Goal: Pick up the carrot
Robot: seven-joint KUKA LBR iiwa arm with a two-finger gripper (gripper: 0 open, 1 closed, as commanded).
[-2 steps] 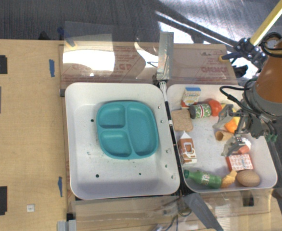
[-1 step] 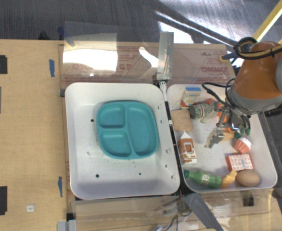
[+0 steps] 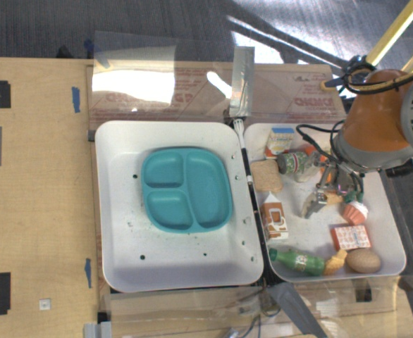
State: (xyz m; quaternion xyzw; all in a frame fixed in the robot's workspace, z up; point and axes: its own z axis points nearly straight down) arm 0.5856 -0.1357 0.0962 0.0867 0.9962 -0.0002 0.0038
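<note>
Your arm (image 3: 379,118) reaches into the right bin (image 3: 393,220), and its gripper (image 3: 318,204) hangs low over the white floor there. You can't tell from here if it is spread or squeezed. The carrot (image 3: 353,198) looks like the small orange piece just right of the gripper, partly hidden, so you can't be sure. Close by lie a green bottle (image 3: 299,261), a potato (image 3: 363,260), a red box (image 3: 351,237) and a small carton (image 3: 273,218). The left bin (image 3: 115,210) has a blue plate (image 3: 187,189).
</note>
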